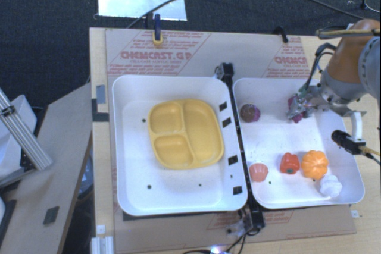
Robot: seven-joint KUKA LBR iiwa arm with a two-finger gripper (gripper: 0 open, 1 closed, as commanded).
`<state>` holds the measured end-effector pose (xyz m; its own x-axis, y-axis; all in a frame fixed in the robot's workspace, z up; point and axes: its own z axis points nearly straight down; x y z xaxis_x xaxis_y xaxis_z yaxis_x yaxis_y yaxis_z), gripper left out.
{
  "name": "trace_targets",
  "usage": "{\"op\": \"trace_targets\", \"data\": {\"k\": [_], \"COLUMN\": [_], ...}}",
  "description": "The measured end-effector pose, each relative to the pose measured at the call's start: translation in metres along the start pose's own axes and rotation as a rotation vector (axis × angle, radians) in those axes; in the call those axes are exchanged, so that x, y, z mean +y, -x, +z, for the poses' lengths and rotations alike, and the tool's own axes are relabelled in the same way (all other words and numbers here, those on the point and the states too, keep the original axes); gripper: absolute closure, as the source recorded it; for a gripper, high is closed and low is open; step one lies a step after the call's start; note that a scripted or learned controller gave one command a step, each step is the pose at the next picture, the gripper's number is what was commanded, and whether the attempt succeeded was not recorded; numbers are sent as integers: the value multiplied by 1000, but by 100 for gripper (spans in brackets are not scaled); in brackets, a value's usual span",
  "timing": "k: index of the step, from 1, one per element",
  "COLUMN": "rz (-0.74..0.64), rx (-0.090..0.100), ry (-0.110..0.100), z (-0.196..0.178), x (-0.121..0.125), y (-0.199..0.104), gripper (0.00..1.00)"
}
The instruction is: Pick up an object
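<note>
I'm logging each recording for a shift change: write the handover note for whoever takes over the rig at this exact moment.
Hand: low in the right bin, near its far wall, at a small purplish object; too blurred to tell whether it is gripped.
Right bin also holds a purple ball, a pink cup-like item, a red pepper, an orange pumpkin and a white item.
Left bin: a yellow divided plate.
Done: no object visibly lifted.
Left: secure a grip and lift an object.
</note>
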<state>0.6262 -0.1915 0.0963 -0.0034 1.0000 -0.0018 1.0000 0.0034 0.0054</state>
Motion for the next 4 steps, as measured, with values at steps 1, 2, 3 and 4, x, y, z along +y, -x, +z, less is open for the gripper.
{"op": "trace_targets", "data": {"k": [1,2,3,4], "rz": [-2,-2,-3,-3], "rx": [0,-1,0,1], "ry": [0,1,2,-2], "z": [-46,-97,-156,-159], "x": [5,11,6,7], "y": [-6,3,-2,-2], "gripper": [100,100,100,100]}}
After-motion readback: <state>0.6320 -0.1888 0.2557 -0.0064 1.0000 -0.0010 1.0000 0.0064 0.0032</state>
